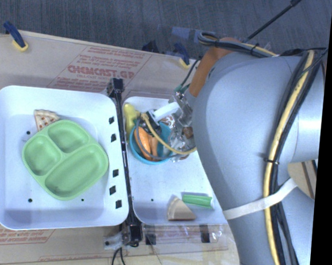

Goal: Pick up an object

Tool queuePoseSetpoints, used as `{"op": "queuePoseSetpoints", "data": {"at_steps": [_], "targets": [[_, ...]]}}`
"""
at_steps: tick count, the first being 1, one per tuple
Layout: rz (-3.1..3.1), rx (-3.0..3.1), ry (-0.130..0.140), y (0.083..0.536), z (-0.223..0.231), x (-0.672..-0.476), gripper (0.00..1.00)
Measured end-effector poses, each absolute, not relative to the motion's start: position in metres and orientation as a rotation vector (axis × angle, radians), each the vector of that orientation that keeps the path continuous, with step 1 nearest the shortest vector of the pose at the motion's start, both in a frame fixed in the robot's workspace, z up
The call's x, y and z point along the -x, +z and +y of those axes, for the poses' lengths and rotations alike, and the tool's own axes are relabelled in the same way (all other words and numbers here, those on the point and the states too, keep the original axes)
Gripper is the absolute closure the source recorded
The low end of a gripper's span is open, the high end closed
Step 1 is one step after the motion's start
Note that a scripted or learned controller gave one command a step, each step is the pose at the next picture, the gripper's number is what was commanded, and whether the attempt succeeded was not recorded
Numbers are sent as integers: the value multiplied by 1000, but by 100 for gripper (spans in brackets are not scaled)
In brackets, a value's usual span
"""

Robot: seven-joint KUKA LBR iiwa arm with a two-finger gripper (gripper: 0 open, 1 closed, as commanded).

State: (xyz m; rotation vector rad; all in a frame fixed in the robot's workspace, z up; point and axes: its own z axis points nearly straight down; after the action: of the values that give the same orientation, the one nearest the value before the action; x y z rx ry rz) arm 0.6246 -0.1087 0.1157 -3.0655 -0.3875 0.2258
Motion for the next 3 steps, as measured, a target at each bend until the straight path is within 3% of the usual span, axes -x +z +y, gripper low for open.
{"op": "queuePoseSetpoints", "data": {"at_steps": [1,2,3], "targets": [[-391,3065,224,116,-109,-625,0],[-370,3113,23,90,-94,-583,0],[-376,3103,51,100,-95,-580,100]]}}
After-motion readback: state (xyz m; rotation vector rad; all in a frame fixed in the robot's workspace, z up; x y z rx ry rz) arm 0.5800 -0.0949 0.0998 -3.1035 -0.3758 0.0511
